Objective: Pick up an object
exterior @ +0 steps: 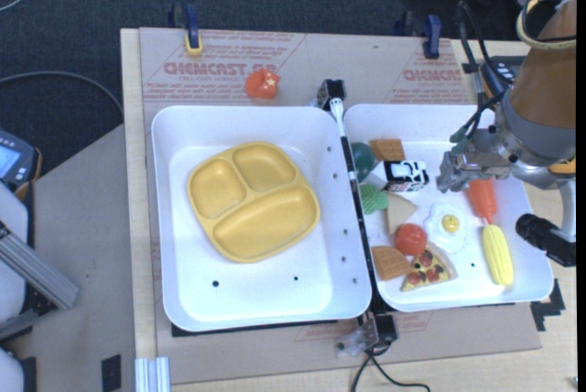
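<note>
Nearest the camera, the front rim of the right bin (pixel 458 300), with a pizza slice toy (pixel 428 270) by that rim and a waffle-like brown square (pixel 388 263) just left of it, touching or nearly so. A yellow corn cob (pixel 497 254) lies lengthwise near the bin's right side, a fried egg (pixel 449 224) just left of it, and a red tomato (pixel 411 237) left of the egg, next to a pale wedge piece (pixel 397 214). The left bin (pixel 174 225) holds a yellow divided plate (pixel 254 200), three compartments, roughly centered, tilted a bit in plan. Further up the right bin: an orange carrot (pixel 482 200) lying just under the gripper (pixel 461 168), green leafy toys (pixel 371 196) against the divider wall, a small black-and-white toy (pixel 406 175) near the middle, and a brown cracker square (pixel 387 149) beyond it. The gripper sits low over the right bin's upper right area, close above the carrot's top end; finger spacing is hidden by the gripper body, so can't tell how wide it is or whether anything is held. Nothing visibly between the fingers. The grey arm (pixel 547 97) with the orange band comes in from the right. Farthest, a small red-orange toy (pixel 262 84) sits on the brown board (pixel 229 60) behind the left bin, apart from both bins, with blue clamps (pixel 190 26) at the board's far edge.
</note>
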You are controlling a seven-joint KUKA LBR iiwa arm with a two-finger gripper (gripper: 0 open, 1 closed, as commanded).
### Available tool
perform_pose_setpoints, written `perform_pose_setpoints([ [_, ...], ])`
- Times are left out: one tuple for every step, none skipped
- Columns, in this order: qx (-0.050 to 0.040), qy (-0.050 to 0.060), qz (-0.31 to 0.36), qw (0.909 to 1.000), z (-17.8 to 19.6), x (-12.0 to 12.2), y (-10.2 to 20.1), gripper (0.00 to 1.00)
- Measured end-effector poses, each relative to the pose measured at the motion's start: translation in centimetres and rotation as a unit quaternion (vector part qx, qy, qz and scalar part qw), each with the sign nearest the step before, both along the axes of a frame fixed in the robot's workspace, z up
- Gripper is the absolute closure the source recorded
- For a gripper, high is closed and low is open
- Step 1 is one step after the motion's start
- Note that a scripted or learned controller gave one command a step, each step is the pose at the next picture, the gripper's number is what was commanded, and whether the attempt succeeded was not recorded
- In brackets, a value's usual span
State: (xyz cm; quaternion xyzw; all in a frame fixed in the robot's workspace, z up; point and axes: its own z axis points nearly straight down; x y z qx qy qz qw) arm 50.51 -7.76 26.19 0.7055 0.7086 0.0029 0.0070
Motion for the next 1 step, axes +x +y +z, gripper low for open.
perform_pose_setpoints([
  [-0.0008, -0.002, 0.0, 1.0, 1.01, 0.07, -0.01, 1.0],
])
